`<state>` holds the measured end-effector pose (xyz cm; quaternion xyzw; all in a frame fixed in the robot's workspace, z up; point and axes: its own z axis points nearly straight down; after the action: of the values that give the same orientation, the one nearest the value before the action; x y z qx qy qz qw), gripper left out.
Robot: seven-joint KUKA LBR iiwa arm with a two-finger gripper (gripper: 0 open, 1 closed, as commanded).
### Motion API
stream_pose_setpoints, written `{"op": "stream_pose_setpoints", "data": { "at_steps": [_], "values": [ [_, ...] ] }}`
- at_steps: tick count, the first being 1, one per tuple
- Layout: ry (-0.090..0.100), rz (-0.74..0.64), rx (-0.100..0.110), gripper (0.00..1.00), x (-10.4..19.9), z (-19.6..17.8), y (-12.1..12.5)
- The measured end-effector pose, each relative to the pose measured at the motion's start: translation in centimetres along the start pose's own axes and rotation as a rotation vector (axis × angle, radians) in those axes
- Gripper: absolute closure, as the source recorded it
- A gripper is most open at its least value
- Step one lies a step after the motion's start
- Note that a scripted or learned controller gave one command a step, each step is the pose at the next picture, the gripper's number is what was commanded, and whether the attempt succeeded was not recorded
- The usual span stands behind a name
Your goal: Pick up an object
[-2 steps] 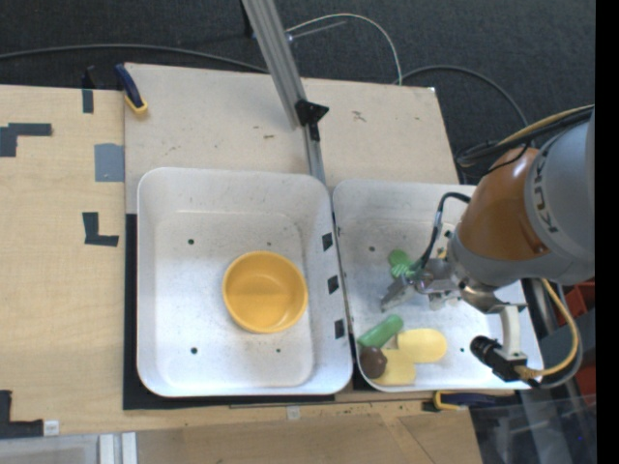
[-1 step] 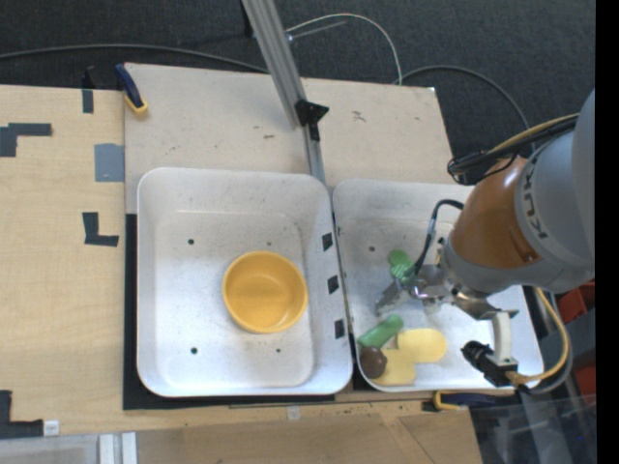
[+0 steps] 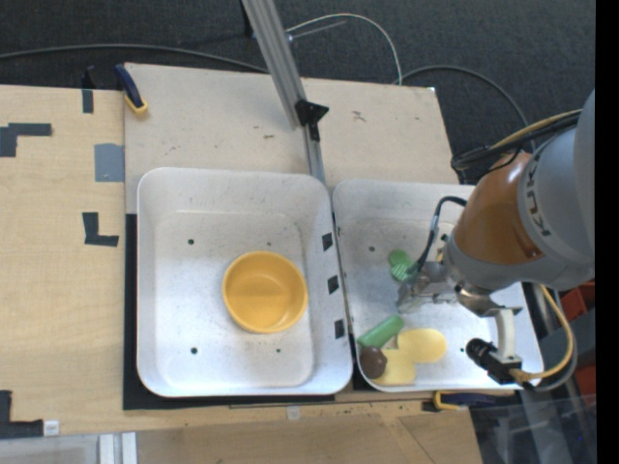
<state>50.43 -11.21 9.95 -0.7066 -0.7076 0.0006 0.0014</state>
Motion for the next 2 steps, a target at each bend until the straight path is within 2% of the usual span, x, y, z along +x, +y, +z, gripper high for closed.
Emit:
{"op": "stream_pose_setpoints", "data": {
  "at_steps": [2],
  "values": [
    [-0.001,0.000,-0.005,1.00,0.6,-8.4,0.3]
  ]
}}
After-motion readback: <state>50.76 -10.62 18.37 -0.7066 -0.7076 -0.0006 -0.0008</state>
